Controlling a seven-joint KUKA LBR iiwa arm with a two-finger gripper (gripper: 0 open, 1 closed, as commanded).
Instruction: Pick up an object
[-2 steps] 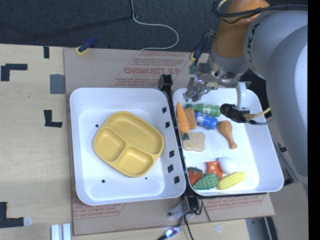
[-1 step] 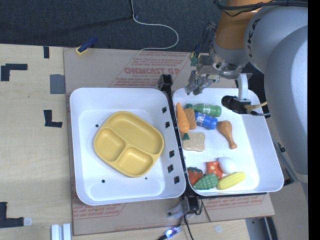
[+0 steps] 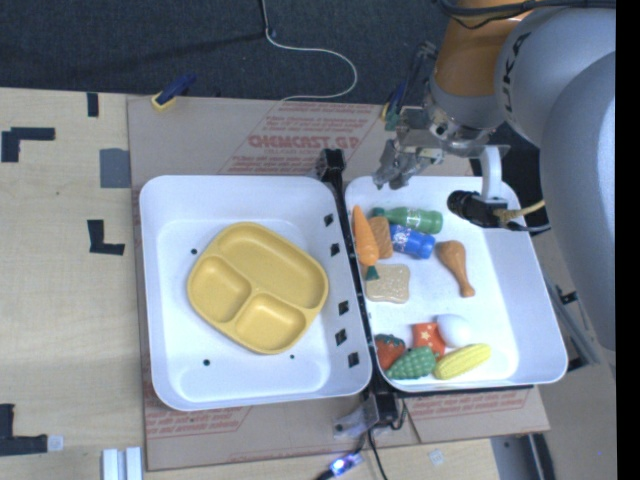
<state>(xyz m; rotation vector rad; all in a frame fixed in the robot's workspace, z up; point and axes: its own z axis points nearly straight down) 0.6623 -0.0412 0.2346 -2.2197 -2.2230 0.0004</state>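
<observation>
The right bin [image 3: 520, 298] holds several toy foods. A green bottle [image 3: 412, 218], an orange carrot [image 3: 365, 236] and a blue can [image 3: 411, 241] lie at its far end. A brown drumstick [image 3: 457, 265] and a tan slice of bread [image 3: 388, 284] lie in the middle. A white egg [image 3: 456, 327], a red block [image 3: 427, 335], a corn cob [image 3: 462, 360] and a green vegetable [image 3: 411, 366] sit at the near end. My gripper [image 3: 394, 176] hangs open over the bin's far left corner, above the bottle and carrot, with nothing between its fingers.
The left bin [image 3: 165, 268] holds a yellow divided plate [image 3: 258, 286]. A black-clipped wall [image 3: 340, 268] separates the two bins. A white cable [image 3: 300, 48] trails across the dark floor behind the bench. The arm's grey bulk fills the right side.
</observation>
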